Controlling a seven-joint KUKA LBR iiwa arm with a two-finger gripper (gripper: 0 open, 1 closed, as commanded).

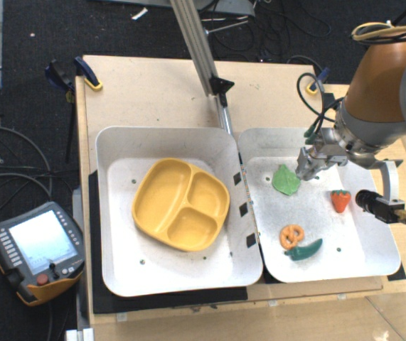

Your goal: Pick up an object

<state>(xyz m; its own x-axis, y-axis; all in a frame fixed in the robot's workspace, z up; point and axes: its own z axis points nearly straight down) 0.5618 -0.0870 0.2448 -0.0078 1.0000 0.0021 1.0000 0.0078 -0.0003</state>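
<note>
Camera view: the gripper (306, 168) hangs low in the right bin (373, 258), its tip just beside the green leaf (286, 181); whether it grips, I cannot tell.

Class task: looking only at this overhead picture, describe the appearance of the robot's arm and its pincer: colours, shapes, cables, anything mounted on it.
The arm has a large rounded orange band above a smooth grey wrist section. Below that, the pincer is a compact grey metal assembly. Dark cables loop beside the wrist, and a yellowish cable lies across the top of the orange part. A small black cylindrical unit on a pale bracket hangs off the wrist's side.
</note>
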